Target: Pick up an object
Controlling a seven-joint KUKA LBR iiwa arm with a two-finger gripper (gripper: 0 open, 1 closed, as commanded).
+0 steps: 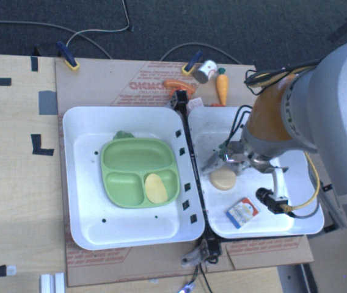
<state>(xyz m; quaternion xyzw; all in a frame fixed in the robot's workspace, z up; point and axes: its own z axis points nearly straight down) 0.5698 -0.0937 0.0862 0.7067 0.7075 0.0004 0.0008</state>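
Beige and round, the bun lies in the right bin, with the gripper just above it at twelve o'clock, fingers spread and grasping nothing. Approach step, I judge; next it must lower and close.

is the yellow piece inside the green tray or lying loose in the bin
Inside the tray. The yellow piece lies in the lower right compartment of the green tray, within its raised rim.

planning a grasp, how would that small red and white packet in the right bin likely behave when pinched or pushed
The packet lies flat, so it probably slides rather than rolls. It looks thin and light, likely crumpling if pinched. Lying near the right bin's front wall, a push may jam it there.
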